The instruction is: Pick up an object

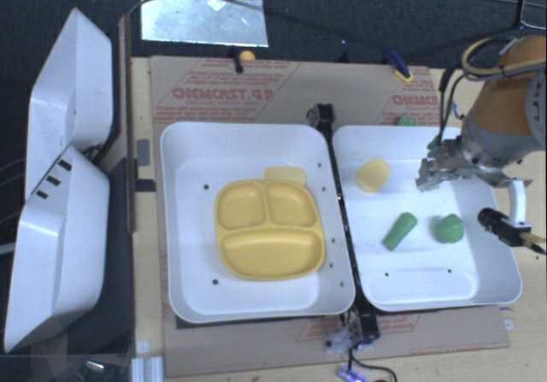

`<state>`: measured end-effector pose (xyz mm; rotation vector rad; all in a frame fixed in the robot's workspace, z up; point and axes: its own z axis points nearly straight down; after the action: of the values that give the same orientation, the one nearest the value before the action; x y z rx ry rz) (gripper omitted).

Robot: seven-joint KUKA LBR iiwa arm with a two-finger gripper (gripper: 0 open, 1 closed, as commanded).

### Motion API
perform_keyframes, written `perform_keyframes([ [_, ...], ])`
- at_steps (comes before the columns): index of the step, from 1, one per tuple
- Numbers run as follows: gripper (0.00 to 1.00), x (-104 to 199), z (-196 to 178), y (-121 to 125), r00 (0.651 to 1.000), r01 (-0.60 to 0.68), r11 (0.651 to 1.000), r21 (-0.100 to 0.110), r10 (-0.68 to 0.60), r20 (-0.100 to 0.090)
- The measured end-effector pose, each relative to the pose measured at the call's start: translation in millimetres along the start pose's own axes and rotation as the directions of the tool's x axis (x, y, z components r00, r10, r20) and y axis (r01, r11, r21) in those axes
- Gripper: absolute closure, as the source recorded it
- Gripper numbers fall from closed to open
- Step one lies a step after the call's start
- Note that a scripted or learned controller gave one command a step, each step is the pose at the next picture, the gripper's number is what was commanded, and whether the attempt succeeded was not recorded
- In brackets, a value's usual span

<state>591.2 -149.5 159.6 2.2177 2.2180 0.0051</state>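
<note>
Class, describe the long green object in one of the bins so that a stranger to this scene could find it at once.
Start at the right-hand white bin, on the arm's side. Three small things lie in it: the long green piece is near the middle, tilted. It is a stubby cylinder, unlike the round green lump beside it and the pale yellow piece above.

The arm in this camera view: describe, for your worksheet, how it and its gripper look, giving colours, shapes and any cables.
The arm is a thick, rounded grey body with a broad orange band above the wrist. Dark and yellowish cables loop over its top. It ends in a small, boxy grey metal gripper. A white curved piece and a black cylindrical part sit beside it.
</note>
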Motion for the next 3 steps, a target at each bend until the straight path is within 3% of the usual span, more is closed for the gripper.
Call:
perform_keyframes([
  [2, 1.00, -1, -119, 6, 1.000, 0.001, 1.000, 0.000, -0.001, 0.000],
  [3, 1.00, 42, -105, 12, 1.000, 0.004, 1.000, 0.005, -0.004, -0.002],
])
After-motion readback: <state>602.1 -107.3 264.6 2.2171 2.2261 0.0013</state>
